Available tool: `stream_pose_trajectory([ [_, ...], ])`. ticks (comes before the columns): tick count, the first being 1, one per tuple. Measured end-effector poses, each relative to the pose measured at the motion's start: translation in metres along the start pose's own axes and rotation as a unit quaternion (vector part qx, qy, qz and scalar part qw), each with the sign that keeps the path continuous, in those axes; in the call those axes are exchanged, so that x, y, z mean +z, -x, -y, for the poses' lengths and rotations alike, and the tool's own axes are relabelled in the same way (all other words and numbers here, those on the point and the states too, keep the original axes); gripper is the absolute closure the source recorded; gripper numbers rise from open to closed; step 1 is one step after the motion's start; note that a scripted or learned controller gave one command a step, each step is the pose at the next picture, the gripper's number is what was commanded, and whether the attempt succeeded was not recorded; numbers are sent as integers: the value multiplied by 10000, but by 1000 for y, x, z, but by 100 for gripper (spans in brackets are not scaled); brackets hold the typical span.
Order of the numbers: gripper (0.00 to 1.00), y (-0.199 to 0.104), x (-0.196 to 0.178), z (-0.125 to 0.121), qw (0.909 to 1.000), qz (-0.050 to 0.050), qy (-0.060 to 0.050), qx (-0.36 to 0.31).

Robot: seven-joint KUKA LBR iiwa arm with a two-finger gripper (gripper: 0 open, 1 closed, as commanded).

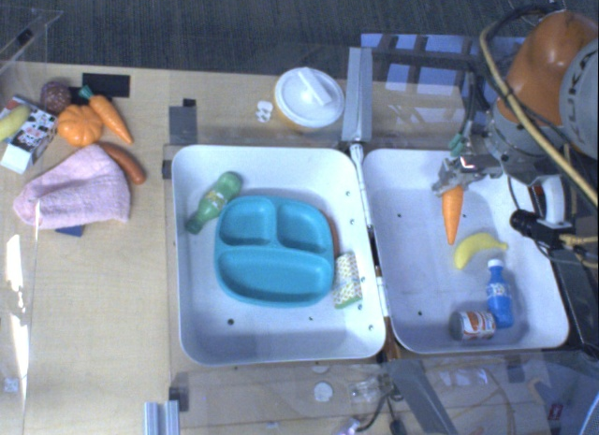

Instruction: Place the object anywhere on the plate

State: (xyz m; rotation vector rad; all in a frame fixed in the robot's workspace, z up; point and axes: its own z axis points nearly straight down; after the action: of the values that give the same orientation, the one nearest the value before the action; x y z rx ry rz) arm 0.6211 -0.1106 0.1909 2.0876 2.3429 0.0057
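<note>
step in hand: grasp and lift. pincer (456,178) pinching the top of the toy carrot (452,212), well right of the blue divided plate (273,248). next move calls for carrying it left over the plate.

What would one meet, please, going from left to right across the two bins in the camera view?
Green bottle → blue plate → sponge → carrot under the gripper → banana → blue bottle.

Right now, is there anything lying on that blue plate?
No. The blue plate is bare; the green bottle lies beside it in the left bin.
</note>
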Motion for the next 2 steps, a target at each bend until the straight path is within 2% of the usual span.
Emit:
stream_pose_trajectory([
  [1,100,-59,-10,-24,9996,-2,0,291],
  [2,100,-157,6,-58,9999,-4,-6,-100],
])
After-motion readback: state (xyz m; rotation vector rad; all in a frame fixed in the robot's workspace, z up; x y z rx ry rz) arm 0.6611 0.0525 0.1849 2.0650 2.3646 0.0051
